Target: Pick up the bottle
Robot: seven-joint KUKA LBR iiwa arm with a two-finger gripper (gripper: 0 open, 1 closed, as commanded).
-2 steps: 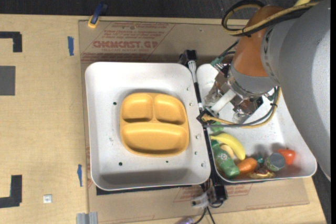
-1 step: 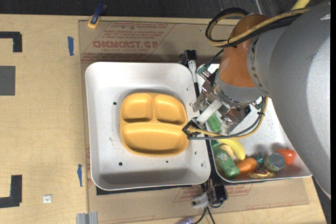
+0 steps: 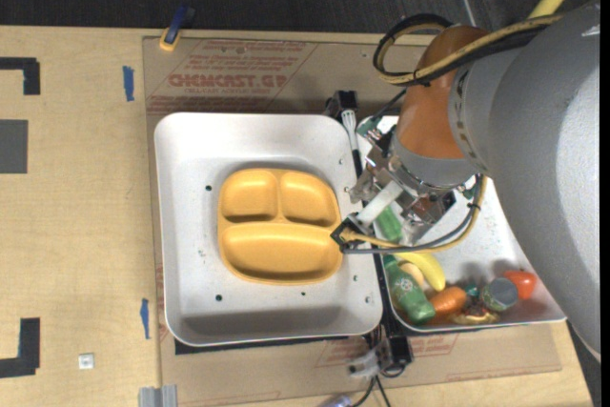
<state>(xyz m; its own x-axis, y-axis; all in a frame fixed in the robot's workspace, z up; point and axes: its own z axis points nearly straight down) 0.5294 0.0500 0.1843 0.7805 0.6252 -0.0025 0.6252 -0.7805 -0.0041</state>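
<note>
left bin (image 3: 191,205): held a yellow divided plate (image 3: 278,224), sitting flat near the middle. Nothing else in it.
bin divider: gripper (image 3: 381,216) hung low over the inner edge of the right bin (image 3: 510,248), just past the seam between the two bins.
grip state: couldn't tell if it was open or closed; wrist hardware and cables blocked the view.
bottle (image 3: 389,226): best guess was the green item right under the gripper, at the near-left side of the right bin. Mostly hidden, so ID was shaky. A second green item (image 3: 410,298) lay lower in the same bin and could have been it instead.
other clutter: banana (image 3: 424,268) just beside the gripper; orange piece (image 3: 448,300), a round dark item (image 3: 499,293) and a red item (image 3: 520,282) along the front wall.
progress: arm was at the pick spot, no lift visible. A confirmed grasp and the raise were left.
</note>
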